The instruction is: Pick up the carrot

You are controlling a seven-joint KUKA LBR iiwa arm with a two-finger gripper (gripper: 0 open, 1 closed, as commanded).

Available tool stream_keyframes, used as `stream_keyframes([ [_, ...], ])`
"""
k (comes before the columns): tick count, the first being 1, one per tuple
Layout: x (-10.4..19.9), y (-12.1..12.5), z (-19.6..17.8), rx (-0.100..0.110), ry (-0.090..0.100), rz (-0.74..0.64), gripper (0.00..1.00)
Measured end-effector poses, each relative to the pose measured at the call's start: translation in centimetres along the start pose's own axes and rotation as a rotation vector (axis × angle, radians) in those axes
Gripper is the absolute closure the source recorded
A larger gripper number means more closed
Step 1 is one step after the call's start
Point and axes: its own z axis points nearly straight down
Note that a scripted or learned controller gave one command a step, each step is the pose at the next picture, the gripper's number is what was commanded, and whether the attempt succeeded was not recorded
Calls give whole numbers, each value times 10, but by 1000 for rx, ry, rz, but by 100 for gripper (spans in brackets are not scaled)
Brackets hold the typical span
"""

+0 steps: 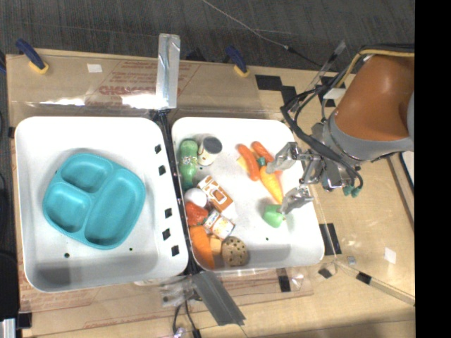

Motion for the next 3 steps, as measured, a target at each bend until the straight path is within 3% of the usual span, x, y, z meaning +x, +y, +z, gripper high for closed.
stream_keyframes([
  [1,-21,-28,57,-2,3,219,0],
  [2,-39,-30,-74,2,-12,375,0],
  [3,-33,-27,123,-4,7,-54,0],
])
